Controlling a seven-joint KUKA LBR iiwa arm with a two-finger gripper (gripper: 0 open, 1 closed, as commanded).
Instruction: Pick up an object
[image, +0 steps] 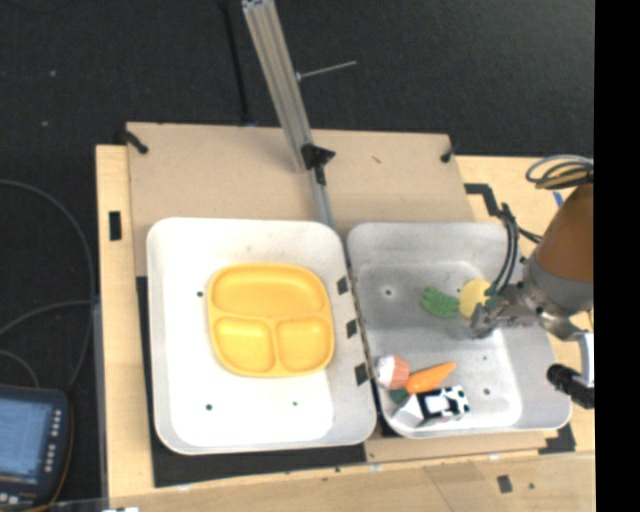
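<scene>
The right bin (400, 260) holds a green leafy toy (437, 301) with a yellow piece (472, 294) beside it, near the bin's middle right. My gripper (484, 320) hangs low right next to the yellow piece, just to its lower right. Nothing shows between the fingers. At the bin's front lie an orange carrot (431, 376), a pink and orange toy (391, 372) and a black-and-white tagged block (442, 404).
The left bin (180, 400) bears a yellow divided plate (269, 318). A metal pole (285, 90) slants up from the back between the bins. Cables (555, 170) run at the right by the arm (568, 250).
</scene>
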